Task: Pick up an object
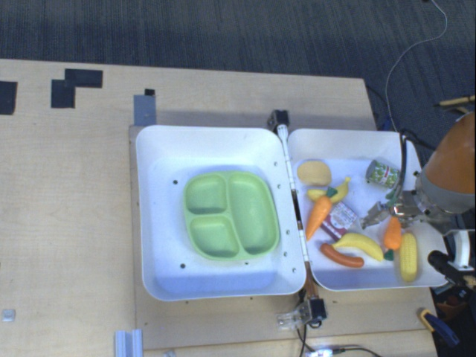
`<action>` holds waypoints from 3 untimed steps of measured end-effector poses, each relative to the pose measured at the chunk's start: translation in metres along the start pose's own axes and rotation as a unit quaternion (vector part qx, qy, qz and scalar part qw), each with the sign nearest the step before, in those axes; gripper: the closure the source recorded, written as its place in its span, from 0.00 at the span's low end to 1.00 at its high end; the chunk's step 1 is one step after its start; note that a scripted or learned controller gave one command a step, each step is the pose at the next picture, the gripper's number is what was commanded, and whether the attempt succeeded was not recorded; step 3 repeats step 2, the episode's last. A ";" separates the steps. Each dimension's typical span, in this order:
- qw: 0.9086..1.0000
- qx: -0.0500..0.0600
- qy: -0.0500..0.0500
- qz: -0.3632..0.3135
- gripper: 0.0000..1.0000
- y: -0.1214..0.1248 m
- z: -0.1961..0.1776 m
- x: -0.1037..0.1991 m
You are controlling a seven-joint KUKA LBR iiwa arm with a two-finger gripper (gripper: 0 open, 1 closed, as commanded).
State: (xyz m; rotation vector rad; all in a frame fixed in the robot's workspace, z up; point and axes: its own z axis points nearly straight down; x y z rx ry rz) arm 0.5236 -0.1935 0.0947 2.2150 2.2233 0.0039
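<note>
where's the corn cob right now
The corn cob lies in the right bin, near its front right corner, just right of the banana and beside a small carrot.

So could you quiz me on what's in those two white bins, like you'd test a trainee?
1. True or false: the green divided tray lies in the right bin.
2. Which toy lies nearest the end effector? A) bread roll B) small orange carrot C) sausage
3. Fill in: the corn cob lies near the right bin's ____ corner in the picture.

Key: 1 false, it lies in the left bin; 2 B; 3 lower right.
</note>
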 end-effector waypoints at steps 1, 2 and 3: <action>1.000 -0.001 0.000 0.000 1.00 0.001 -0.010 0.000; 1.000 -0.001 0.000 -0.001 1.00 0.028 -0.122 0.066; 1.000 -0.001 0.000 -0.001 1.00 0.028 -0.122 0.066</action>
